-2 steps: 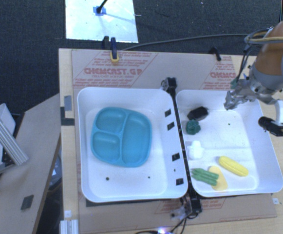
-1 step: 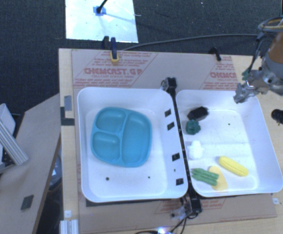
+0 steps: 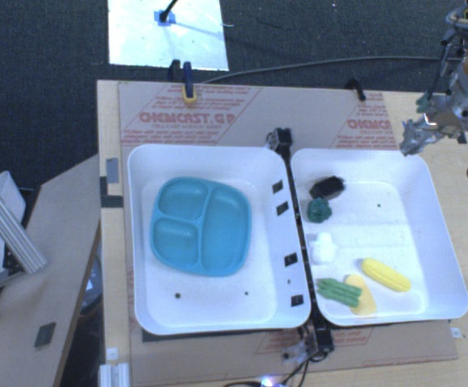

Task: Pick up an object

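Observation:
The right bin [image 3: 427,192] holds a black object [image 3: 327,187], a dark green piece [image 3: 320,210], a small white piece [image 3: 324,248], a yellow corn cob [image 3: 386,274], a green bean pod [image 3: 337,292] and a pale yellow piece [image 3: 362,295] beneath it. My gripper [image 3: 416,138] hangs above the bin's far right corner, outside the rim and well away from all the objects. Nothing is seen between its fingers.
The left bin [image 3: 141,216] holds a blue divided plate [image 3: 201,226]. A black divider with clips [image 3: 288,216] runs between the bins. Clamps [image 3: 188,83] sit on the bench's far edge, and a cable [image 3: 322,63] crosses it.

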Controlling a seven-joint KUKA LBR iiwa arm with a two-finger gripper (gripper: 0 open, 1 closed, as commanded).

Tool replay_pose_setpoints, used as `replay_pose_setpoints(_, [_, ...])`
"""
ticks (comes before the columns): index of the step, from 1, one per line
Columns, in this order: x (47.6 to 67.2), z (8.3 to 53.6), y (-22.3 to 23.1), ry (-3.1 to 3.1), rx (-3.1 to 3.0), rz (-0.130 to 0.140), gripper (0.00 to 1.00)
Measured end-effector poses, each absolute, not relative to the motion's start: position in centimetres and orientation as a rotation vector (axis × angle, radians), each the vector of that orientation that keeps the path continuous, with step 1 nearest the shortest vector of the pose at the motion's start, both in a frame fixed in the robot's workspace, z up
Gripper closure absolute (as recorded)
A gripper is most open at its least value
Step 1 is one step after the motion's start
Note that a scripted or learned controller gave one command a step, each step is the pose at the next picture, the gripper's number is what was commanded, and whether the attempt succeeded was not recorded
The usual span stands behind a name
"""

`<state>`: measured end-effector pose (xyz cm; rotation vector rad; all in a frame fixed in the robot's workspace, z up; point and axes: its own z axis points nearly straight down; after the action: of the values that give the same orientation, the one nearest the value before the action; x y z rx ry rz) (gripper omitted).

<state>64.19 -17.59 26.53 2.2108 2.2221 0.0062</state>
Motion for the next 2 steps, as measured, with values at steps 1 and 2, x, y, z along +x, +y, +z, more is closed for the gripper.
replay_pose_setpoints(1, [64.3, 27.1, -12.6, 2.23, 2.21, 0.004, 1.0])
replay_pose_setpoints(2, [63.9, 25.8, -7.6, 2.231, 2.212, 0.002, 1.0])
